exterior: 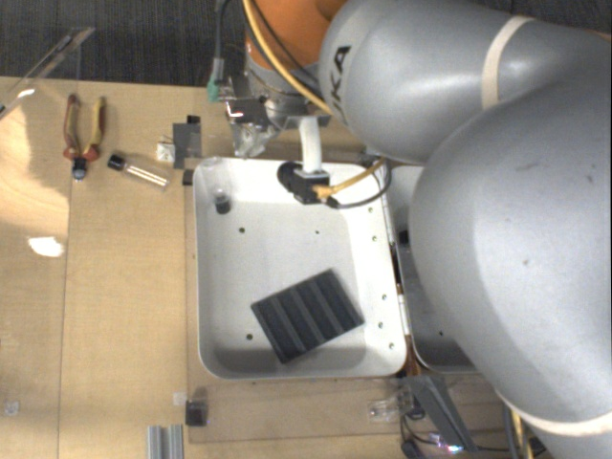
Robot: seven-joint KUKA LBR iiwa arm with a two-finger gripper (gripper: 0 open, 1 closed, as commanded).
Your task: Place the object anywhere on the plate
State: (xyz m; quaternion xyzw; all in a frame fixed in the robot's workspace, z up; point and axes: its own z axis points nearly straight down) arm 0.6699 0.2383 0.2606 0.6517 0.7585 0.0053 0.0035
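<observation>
The grey arm [459, 113] covers the right bin [430, 352]. In the left bin [206, 285] lies a dark ribbed plate [308, 316], tilted. The gripper [251, 142] is perhaps above the bin's far rim.

Robotics lab or workshop bench, that's where I work. Light wooden benchtop [115, 295] under me, with a shallow white plastic bin [212, 285] screwed down on it, small holes dotted over its floor. Red-handled pliers [82, 132] lie loose at the bench's far left, a small black-capped clear vial [137, 168] just beside them. My own bulky grey arm casing [497, 161] and yellow cable [352, 185] hang over the bin. Dark ribbed flooring [115, 17] behind the bench.
</observation>
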